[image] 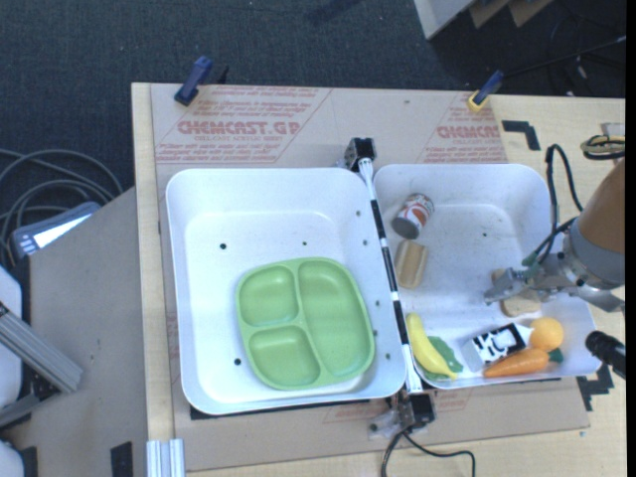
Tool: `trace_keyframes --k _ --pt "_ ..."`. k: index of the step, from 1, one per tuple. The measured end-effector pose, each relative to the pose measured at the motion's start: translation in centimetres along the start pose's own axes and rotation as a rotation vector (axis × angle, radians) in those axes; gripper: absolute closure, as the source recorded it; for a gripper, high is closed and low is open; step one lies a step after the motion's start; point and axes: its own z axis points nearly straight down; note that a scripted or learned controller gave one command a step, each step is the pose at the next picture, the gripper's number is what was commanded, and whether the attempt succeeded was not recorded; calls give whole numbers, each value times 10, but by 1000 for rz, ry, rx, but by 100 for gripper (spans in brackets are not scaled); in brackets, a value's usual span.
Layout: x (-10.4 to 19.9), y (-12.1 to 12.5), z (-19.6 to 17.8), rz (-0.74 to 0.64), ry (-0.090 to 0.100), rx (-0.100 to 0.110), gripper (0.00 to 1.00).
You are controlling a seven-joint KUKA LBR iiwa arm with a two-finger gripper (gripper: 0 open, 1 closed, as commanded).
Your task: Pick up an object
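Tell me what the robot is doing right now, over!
Gripper low in right bin, nothing seen between its fingers. Nearest: black-and-white item, orange, carrot. Can, wooden block, banana farther left. Path clear.

The bench (298,117) is a pale wooden board, its far part printed with red lettering. Two white bins rest on it side by side, touching along their inner edges: the left bin (199,266) and the right bin (477,182). A blue clamp (193,80) grips the far left corner, and a yellow-and-blue clamp (485,89) sits at the far edge toward the right. Black corner marks (521,132) lie just beyond the right bin.
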Motion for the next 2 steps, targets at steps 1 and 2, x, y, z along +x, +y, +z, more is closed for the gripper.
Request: trace_keyframes --k 1,2 --pt "0 1 -10 0 -1 -2 100" --pt "0 0 -10 0 -1 -2 0"
